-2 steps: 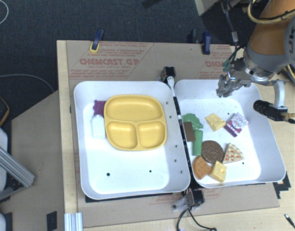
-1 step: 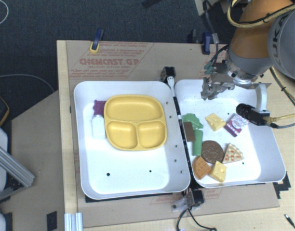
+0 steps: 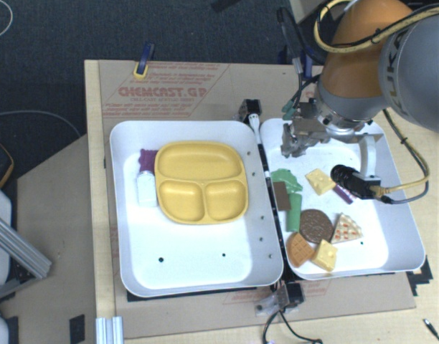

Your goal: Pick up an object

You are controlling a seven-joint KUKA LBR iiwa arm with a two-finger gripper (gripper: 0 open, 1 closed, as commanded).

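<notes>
Jaws [image 3: 297, 143] hung over right bin's [image 3: 399, 253] far-left corner, opening impossible to tell, green toy [image 3: 289, 192] at their six o'clock.

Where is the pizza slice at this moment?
The pizza slice lies in the right bin, near its front, just right of the brown cookie.

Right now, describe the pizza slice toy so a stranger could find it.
Look in the right white bin, near its front edge. The triangular pizza slice toy lies just right of the round brown cookie; its red-dotted pale top sets it apart.
</notes>
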